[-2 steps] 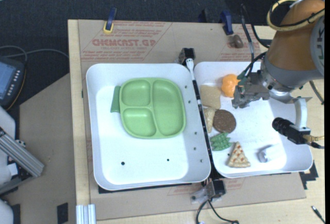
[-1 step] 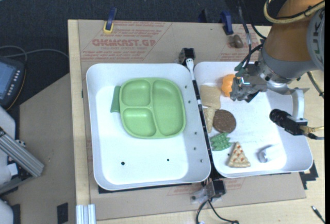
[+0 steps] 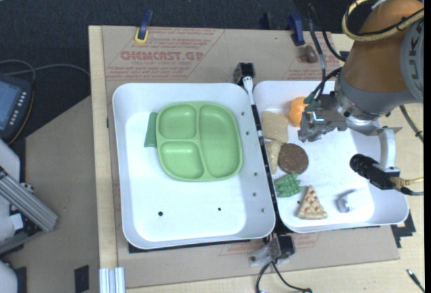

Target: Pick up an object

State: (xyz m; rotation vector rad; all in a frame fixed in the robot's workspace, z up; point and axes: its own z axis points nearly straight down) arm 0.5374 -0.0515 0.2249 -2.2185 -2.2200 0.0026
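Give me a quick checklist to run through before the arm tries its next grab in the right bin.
1. Gripper above the right bin: ok.
2. Something between its fingers: cannot tell.
3. Orange ball close beside the gripper: ok.
4. Brown patty free on top: ok.
5. Pizza slice lying apart from the patty: ok.
6. Green divided plate in the left bin, out of the way: ok.

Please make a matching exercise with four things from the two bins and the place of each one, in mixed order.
Things:
1. green divided plastic plate
2. round brown patty
3. triangular pizza slice
4. orange round toy

Places:
A. right bin, near front edge
B. left bin
C. right bin, beside the gripper
D. right bin, above the small green piece

Pairs: 1-B, 2-D, 3-A, 4-C
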